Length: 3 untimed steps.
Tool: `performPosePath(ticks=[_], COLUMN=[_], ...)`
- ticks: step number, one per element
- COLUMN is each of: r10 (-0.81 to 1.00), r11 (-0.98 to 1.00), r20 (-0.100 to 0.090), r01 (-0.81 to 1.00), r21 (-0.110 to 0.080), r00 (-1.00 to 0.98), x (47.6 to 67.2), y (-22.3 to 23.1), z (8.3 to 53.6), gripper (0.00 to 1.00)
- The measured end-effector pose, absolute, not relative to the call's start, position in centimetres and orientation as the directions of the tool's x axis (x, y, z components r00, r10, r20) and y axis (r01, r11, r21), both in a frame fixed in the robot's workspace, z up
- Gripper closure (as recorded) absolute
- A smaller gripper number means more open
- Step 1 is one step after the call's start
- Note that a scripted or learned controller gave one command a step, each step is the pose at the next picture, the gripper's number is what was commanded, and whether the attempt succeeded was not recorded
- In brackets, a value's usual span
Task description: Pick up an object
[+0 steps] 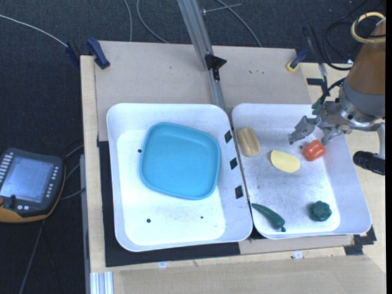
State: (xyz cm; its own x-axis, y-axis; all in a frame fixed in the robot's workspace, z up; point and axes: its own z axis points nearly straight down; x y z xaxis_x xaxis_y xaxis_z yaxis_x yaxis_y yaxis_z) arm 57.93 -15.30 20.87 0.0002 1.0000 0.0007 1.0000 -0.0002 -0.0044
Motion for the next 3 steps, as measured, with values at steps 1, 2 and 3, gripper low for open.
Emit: performPosePath(ticks=[1,2,3], r10=[1.000,1.000,1.000], r11=[0.000,0.000,0.000], r20=[0.001,0.001,0.000], r01=[1.000,1.000,1.000], r21=[-0.004,-0.005,0.002], r00=[0.000,0.000,0.000], x=[58.0,57.9,58.1], y=[-16.2,-15.9,-15.9], z=[16.1,9.9,11.3], gripper=[0.00,0.00,1.00])
